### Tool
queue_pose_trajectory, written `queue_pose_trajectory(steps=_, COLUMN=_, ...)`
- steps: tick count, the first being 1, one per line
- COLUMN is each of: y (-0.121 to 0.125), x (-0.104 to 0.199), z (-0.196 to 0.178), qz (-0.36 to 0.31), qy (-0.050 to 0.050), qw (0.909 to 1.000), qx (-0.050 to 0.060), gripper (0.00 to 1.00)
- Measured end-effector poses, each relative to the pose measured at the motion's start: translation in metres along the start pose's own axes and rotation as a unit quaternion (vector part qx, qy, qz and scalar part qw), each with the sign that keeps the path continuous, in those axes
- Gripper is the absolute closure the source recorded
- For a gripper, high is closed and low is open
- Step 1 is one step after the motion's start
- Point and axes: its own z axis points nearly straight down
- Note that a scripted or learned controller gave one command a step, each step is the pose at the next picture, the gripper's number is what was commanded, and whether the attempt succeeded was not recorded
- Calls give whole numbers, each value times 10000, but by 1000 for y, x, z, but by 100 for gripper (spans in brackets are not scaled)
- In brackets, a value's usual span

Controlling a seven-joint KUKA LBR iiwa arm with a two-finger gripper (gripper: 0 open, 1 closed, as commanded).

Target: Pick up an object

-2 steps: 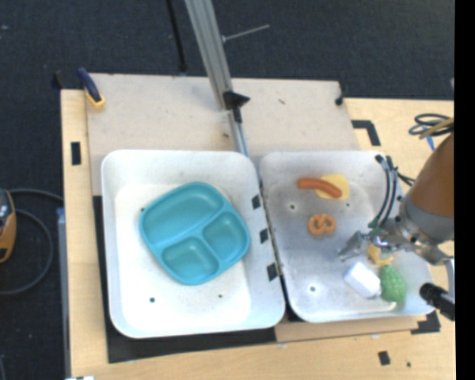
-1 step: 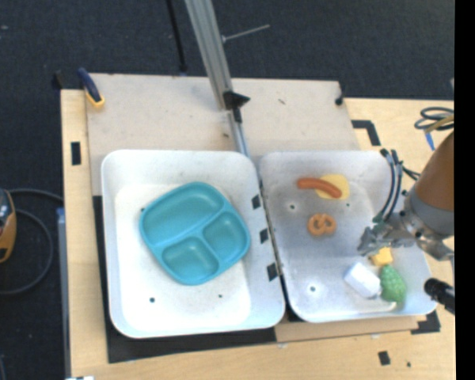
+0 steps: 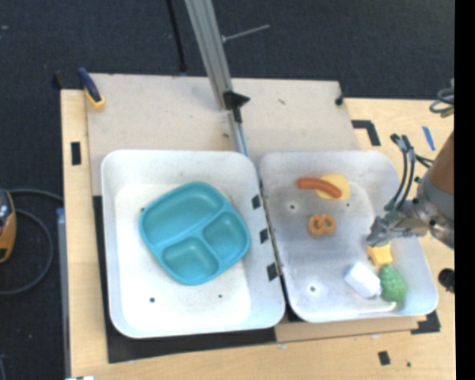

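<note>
My gripper [image 3: 379, 234] reaches into the right bin [image 3: 301, 291] from the right, low over its right side. A small yellow block [image 3: 380, 254] lies directly under the gripper's tip, touching or nearly touching it. A white cup [image 3: 362, 279] lies on its side just in front of the block, with a green bumpy toy [image 3: 393, 284] beside it. A brown pretzel [image 3: 321, 225] sits mid-bin, to the left of the gripper. Toward the back of the bin, an orange hot dog [image 3: 315, 184] rests against a yellow piece [image 3: 337, 185].
The left bin [image 3: 127, 307] holds a teal divided plate [image 3: 194, 232]. A metal post [image 3: 214, 50] rises behind the bins. Cables [image 3: 405, 169] hang off the arm's wrist over the right bin's back right corner. The front left of the right bin is bare.
</note>
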Motion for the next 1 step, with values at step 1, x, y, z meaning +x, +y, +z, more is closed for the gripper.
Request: queue_pose_trajectory(steps=1, y=2, x=-1, z=-35, qz=1, qy=1, qw=10000, qx=7, gripper=100)
